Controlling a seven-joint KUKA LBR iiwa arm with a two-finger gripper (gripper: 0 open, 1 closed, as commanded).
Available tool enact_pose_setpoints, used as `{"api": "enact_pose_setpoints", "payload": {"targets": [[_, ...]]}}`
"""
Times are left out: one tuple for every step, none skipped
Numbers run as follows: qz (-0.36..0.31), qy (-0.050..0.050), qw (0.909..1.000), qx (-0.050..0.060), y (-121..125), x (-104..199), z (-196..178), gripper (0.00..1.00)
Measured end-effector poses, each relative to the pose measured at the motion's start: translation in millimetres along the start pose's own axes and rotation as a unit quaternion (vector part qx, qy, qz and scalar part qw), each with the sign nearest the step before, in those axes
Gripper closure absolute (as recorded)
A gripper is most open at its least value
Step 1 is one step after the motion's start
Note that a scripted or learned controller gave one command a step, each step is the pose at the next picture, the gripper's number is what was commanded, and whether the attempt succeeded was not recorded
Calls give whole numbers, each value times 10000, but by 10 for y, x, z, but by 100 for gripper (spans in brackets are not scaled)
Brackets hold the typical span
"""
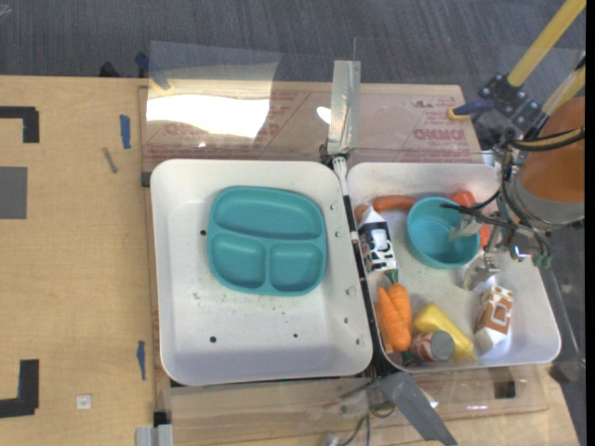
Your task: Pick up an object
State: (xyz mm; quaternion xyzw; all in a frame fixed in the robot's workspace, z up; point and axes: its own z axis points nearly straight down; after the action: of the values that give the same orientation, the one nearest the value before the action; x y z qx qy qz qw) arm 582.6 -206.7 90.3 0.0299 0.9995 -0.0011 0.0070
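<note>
The grey arm with its orange band (pixel 556 161) reaches in from the right, and its two-finger gripper (pixel 485 249) hangs low over the right white bin (pixel 544 309), just right of the round teal bowl (pixel 442 231); whether it is wide, narrow or holding anything cannot be told from here; near it lie a small white and orange carton (pixel 494 316), a yellow banana-shaped toy (pixel 443 327), an orange plastic carrot (pixel 396 315), a small can with a grey lid (pixel 433 347) and a white bottle with a black label (pixel 376 243); the left white bin (pixel 177 323) carries a teal divided plate (pixel 267 240).
</note>
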Motion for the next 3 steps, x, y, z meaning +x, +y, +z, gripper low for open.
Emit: {"api": "enact_pose_setpoints", "payload": {"targets": [[-32, 0, 10000, -17, 32, -17, -159, 100], [625, -27, 9980, -8, 588, -604, -1708, 100], [644, 32, 9979, -6, 564, -578, -1644, 0]]}}
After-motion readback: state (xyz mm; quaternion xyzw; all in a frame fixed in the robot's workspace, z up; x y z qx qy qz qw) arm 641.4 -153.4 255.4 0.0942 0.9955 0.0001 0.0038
